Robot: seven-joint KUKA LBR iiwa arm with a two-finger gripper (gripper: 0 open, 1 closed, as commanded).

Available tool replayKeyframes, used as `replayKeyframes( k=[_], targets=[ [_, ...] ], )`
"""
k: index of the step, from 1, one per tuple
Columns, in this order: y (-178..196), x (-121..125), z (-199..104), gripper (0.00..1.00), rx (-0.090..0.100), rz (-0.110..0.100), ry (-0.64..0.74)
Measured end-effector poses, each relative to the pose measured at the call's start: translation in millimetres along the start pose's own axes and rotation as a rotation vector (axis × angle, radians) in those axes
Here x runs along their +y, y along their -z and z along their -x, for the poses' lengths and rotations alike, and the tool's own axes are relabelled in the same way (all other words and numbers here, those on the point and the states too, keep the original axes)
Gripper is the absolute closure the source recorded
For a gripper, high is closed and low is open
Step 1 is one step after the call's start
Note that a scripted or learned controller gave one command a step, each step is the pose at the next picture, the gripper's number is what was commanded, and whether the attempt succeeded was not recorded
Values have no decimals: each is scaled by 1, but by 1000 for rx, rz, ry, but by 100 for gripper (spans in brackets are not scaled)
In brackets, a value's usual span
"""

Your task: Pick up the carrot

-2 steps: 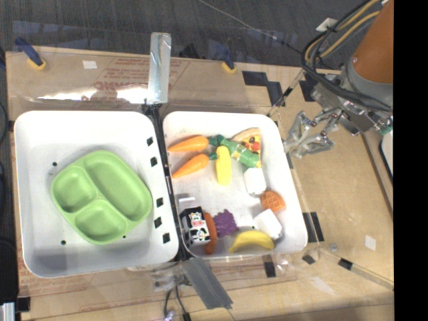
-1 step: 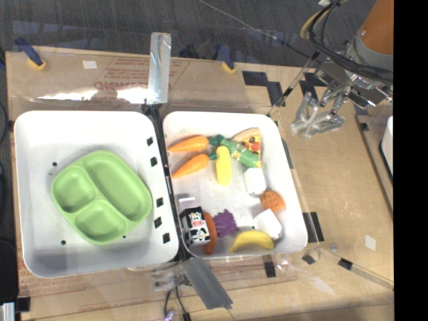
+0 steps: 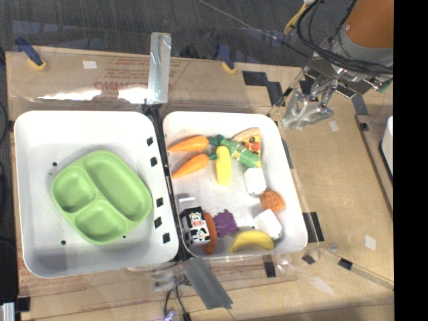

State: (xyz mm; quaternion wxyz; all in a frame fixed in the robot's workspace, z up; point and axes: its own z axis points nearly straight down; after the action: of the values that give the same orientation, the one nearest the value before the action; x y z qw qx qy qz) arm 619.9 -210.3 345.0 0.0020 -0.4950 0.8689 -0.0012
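Two orange carrots lie in the right bin (image 3: 287, 172) near its upper left corner: one (image 3: 189, 143) with green leaves at its right end, and a second (image 3: 190, 164) just below it, slanted. My gripper (image 3: 306, 110) hangs above the bench outside the bin's upper right corner, well to the right of both carrots, with nothing between its fingers. The fingers look spread apart.
The right bin also holds a corn cob (image 3: 223, 165), a pizza slice (image 3: 247, 142), white blocks (image 3: 255, 180), purple grapes (image 3: 225, 222), a banana (image 3: 252, 241) and a small carton (image 3: 194, 224). A green divided plate (image 3: 100, 196) sits in the left bin (image 3: 33, 246).
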Motion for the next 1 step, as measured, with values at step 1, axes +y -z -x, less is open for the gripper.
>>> replayKeyframes(
  k=[1],
  targets=[
    [-16,-32,19,100,0,1,261]
  ],
)
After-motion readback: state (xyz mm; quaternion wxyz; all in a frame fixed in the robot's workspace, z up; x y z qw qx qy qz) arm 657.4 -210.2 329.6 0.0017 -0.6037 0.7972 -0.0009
